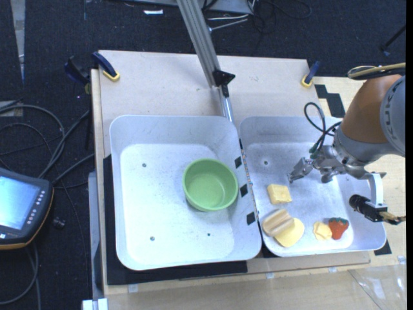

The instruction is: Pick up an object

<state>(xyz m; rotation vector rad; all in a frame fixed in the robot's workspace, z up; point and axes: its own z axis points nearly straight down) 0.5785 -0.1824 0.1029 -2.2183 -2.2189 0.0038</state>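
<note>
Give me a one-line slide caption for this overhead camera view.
Gripper hovers above yellow block in right bin; green bowl sits in left bin.

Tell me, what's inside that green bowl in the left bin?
Nothing that shows: the green bowl sits upright in the left bin, and its visible inside is bare green. The near wall hides a sliver of the inside, so something very small there couldn't be ruled out.

Open floor across the back half of the right bin. Crowded along its front edge: yellow block, bread-like piece, small yellow piece and strawberry. In the left bin, only a green bowl near the right wall; wide room elsewhere.
</note>
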